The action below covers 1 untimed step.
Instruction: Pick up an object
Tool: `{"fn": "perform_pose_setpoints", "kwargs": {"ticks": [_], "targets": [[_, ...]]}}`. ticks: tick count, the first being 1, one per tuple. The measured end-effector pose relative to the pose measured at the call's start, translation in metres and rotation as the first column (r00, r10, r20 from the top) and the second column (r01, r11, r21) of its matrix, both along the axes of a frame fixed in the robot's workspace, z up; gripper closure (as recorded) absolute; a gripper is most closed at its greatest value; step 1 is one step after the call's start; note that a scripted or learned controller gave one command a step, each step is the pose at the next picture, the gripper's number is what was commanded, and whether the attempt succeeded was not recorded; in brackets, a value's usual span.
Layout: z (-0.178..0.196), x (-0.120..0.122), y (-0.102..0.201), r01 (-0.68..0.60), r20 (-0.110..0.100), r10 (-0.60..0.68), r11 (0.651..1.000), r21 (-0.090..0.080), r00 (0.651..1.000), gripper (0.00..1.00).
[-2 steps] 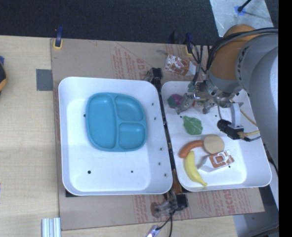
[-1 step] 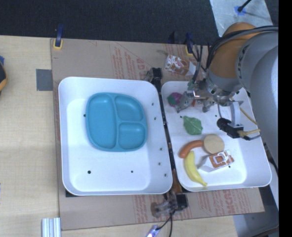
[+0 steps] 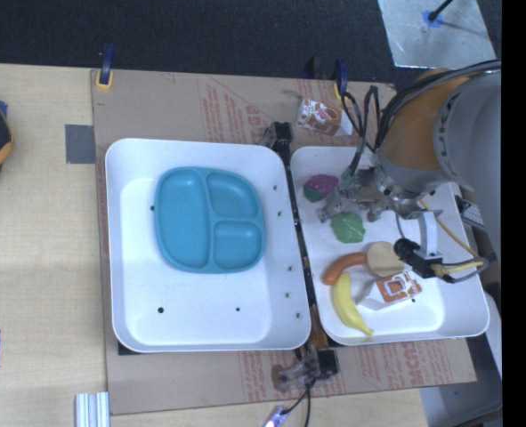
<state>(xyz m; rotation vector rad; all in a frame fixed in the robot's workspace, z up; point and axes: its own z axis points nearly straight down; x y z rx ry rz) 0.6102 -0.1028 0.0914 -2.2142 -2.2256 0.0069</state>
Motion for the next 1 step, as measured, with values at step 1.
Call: {"fn": "perform_pose_setpoints", "kwargs": {"ticks": [1], "targets": [[-0.0035,0.0404,-0.0118,-0.004,-0.027,0.004,1.0,0.006,1.0,0.0]]}}
